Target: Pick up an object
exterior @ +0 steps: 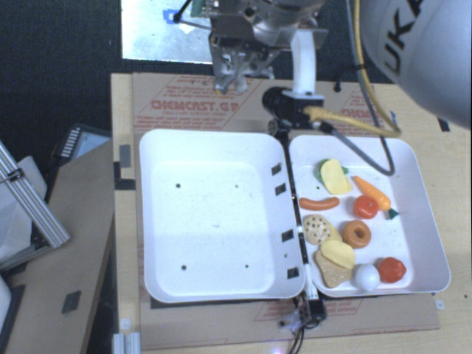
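The big grey arm [413, 28] bulks closest to the lens, filling the upper right with its lettered shell, and below it the wrist carries the pincer [230, 80] out over the cardboard sheet [184, 102] beyond the far rim of the left bin [214, 220]. I cannot tell whether the pincer is apart or together; its tips blur into the dark hardware above them, and nothing shows gripped there. Hanging high and well apart from the food, it looks to me parked clear so the bins stay open to view before a reach. All the toy food sits in the right bin [424, 198], crowded toward its near half, likely just where it tumbled. The carrot [371, 192] seems the handiest pick: its long axis runs diagonally, the narrow orange tip toward the bin's far left, the green-topped end toward the near right, just beside the tomato [365, 207]. The sausage [319, 203] lies almost crosswise, left to right, near the divider. The doughnut [357, 234], cookie [317, 228] and white ball [366, 276] have no real direction. The left bin's floor bears only a few dark specks on the tabletop [74, 286]
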Available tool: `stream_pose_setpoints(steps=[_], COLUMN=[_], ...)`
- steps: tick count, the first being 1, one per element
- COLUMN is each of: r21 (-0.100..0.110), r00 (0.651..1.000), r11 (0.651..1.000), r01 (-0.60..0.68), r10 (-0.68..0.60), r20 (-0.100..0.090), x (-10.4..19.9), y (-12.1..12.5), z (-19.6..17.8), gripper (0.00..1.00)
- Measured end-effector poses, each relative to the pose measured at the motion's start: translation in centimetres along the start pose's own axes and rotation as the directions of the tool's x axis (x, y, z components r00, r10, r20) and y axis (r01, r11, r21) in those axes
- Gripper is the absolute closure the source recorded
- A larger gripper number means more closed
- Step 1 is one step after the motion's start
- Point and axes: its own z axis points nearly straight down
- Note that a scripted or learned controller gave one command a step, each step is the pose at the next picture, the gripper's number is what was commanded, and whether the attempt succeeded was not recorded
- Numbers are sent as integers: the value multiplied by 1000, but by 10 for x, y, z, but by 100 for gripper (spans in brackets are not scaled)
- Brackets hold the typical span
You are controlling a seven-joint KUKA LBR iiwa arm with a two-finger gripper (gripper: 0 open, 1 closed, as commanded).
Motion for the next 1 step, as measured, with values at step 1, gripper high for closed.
stream_pose_setpoints(steps=[1], r21=[-2], r00=[1000], r11=[1000], r01=[-11], r10=[11], r20=[2], x=[-5], y=[39], z=[19], gripper=[100])
